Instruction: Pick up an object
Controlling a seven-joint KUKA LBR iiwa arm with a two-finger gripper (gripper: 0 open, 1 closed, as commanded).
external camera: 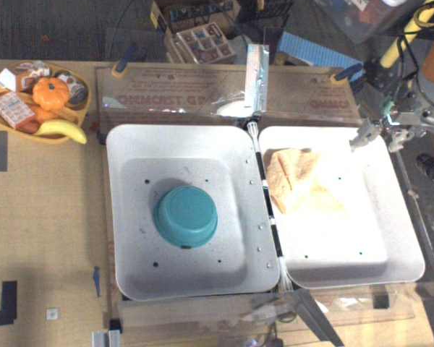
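An upturned teal bowl (pixel 186 215) lies in the middle of the left bin (pixel 130 150). A crumpled tan cloth (pixel 295 178) rests against the left wall of the right bin (pixel 390 259). My gripper (pixel 378 137) hangs over the far right corner of the right bin, well to the right of the cloth. Its two fingers stand apart with nothing between them.
A wicker plate (pixel 0 114) with a toy pumpkin, a banana and small boxes sits on the bench at the far left. A clear plastic wall (pixel 181 96) runs behind both bins. Boxes and cables crowd the floor beyond.
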